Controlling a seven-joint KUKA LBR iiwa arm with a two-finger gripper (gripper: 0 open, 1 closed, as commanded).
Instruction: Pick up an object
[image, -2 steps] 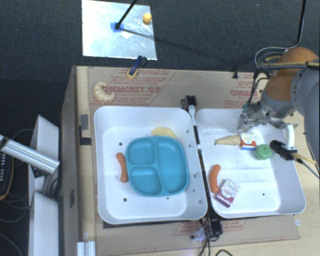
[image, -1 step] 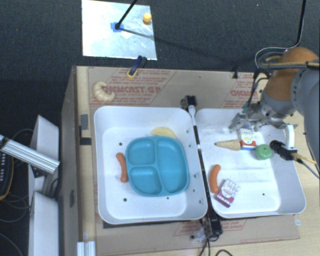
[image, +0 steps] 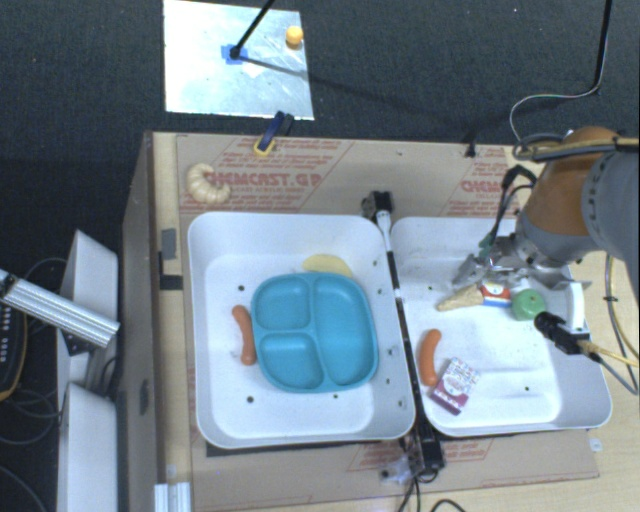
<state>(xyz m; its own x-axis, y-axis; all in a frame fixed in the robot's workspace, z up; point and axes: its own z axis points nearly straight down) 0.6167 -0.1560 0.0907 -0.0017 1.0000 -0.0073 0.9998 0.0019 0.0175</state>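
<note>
My gripper (image: 483, 268) hangs low over the upper middle of the right bin (image: 575, 400), on the grey arm that comes in from the right. Just below it lie a pale yellow cone-shaped piece (image: 455, 298), a small red and white item (image: 494, 293) and a green ball (image: 528, 304). The gripper's tip is close above these, and whether it touches any of them is unclear. Nearer the front of this bin lie an orange sausage (image: 430, 355) and a purple and white packet (image: 454, 385).
The left bin (image: 215, 290) holds a blue divided plate (image: 313, 331), another orange sausage (image: 244, 334) and a pale yellow disc (image: 327, 264) behind the plate. A black divider (image: 392, 285) runs between the bins. Cables (image: 575, 340) trail by the right bin's right rim.
</note>
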